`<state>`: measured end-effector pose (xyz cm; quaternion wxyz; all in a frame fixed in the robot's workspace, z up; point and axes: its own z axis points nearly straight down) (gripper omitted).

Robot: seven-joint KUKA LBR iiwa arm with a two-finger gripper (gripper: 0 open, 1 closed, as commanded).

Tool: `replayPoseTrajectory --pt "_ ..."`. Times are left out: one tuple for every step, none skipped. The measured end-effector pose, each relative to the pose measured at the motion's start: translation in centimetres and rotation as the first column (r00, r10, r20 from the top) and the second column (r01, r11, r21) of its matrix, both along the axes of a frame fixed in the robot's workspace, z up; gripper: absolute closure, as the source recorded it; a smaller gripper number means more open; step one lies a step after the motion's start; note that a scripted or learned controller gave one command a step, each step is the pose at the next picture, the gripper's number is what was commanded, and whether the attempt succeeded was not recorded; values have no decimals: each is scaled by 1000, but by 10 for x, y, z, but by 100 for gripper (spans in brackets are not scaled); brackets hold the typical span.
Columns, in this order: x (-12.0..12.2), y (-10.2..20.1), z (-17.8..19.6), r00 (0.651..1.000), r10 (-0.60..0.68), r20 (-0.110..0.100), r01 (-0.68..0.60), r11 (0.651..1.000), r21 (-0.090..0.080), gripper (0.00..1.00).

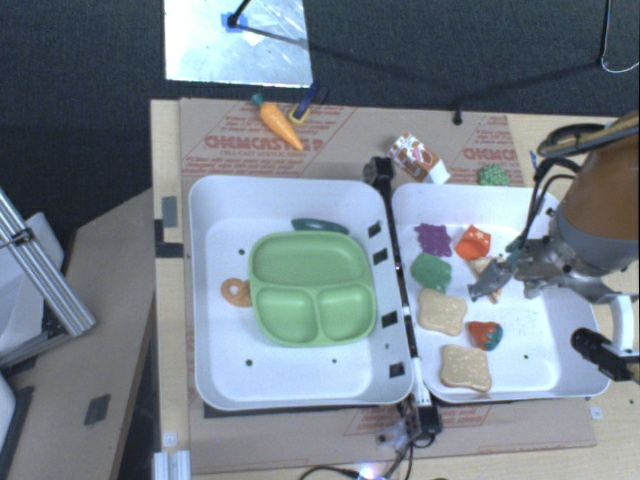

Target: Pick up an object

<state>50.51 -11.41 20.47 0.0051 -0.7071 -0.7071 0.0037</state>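
My gripper (487,286) hangs over the middle of the right bin (545,368), its dark tip pointing left. Around it lie toy foods: an orange piece (474,242) and a purple bunch of grapes (433,238) to the upper left, and a green piece (431,270) to the left. A pale cracker (442,313) lies to the lower left, with a red strawberry (484,335) just below the tip. A slice of toast (465,367) rests near the bin's front. A small tan piece (485,265) peeks out right above the tip. Nothing shows between the tips.
The left bin (215,368) holds a green divided plate (308,288), an orange ring (237,292) and a dark green piece (320,226). Behind the bins lie a carrot (280,123), a small printed box (418,158) and a green broccoli (492,175).
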Motion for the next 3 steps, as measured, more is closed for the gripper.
replayPoseTrajectory --pt "3 0 7 1000 3 14 -3 1000 -2 0" --pt "-5 6 -51 1000 1 10 -1 1000 -1 0" --pt "-5 16 -100 1000 1 11 -1 1000 -1 0"
